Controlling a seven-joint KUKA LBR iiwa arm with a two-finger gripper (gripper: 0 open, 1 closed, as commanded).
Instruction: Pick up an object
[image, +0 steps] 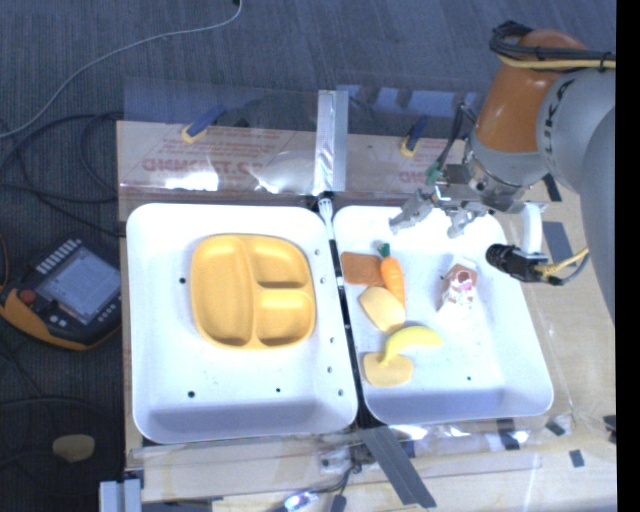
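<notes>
The right bin holds several toy foods. An orange carrot lies beside a brown square piece. Below them are a pale potato-like piece, a yellow banana and a round yellow piece. A pink and white object sits apart on the right. My gripper hangs over the bin's far edge, above and behind the foods. It is open, and nothing is between its fingers.
The left bin carries a yellow divided plate. A metal divider and two clamps stand at the back. A handheld control unit and cables lie on the floor to the left.
</notes>
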